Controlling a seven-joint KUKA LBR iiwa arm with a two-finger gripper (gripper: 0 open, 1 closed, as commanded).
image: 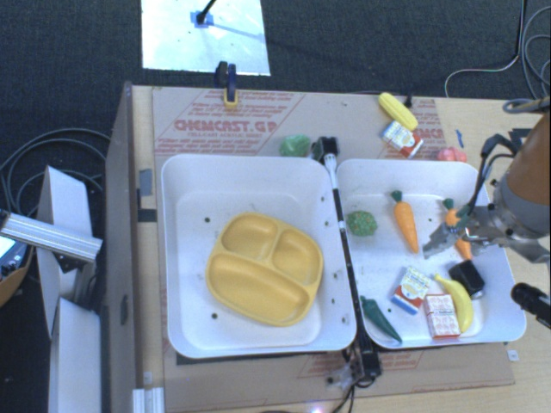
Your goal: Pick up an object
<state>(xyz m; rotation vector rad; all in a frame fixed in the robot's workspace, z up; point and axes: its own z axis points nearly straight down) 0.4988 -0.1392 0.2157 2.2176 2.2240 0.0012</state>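
Note:
My gripper point(449, 233) hangs low over the right side of the right bin point(430, 181). It sits directly over a small orange carrot point(465, 249), which peeks out on either side of it. A larger carrot point(405, 221) lies just to its left, and a green broccoli piece point(362, 224) rests nearer the bin's left wall. Below the gripper are a black block point(469, 279), a banana point(456, 299) and two small boxes point(413, 289) point(442, 316). A dark green vegetable point(380, 317) lies in the front left corner.
The left bin point(185, 231) holds a yellow divided plate point(263, 268). Behind the bins on the cardboard lie a corn cob point(398, 110), a small box point(402, 138), a green item point(295, 146) and a pink item point(446, 154). A black clamp point(327, 150) sits between the bins.

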